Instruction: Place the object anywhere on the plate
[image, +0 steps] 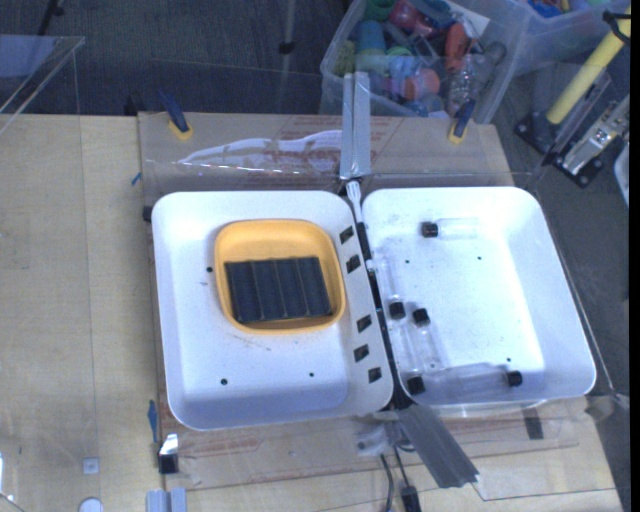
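Observation:
A yellow, rounded-square plate (232, 243) lies in the left white bin (190, 370), toward its back. A dark grey ribbed rectangular object (277, 289) rests flat on the plate, covering most of its middle and front, with its long side running left to right.
The right white bin (540, 300) holds several small black pieces (430, 229) and clear plastic parts (425, 345) along its left and front sides. A row of black clips (360, 300) runs down the divider between the bins. A clear box of colourful items (420, 50) stands behind the bench.

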